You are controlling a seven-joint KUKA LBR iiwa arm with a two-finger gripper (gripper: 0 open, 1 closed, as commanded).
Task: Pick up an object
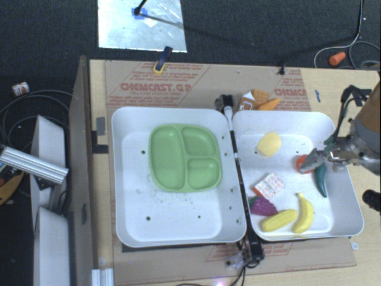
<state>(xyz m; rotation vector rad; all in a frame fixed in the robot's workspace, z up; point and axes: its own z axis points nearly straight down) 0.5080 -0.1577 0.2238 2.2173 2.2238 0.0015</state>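
The pincer (314, 161) hangs over the right bin (342, 219), its grip state impossible to tell, with a red object (302, 162) just beside it.

green plate (184, 158), yellow banana (304, 213), purple grapes (263, 206).

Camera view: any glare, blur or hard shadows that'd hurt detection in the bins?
Camera view: even, diffuse light with only faint shadows in the left bin and right bin; the foil sheet on the floor gives off bright glare; the image is soft and low-resolution, so the gripper and the red item beside it blur together.
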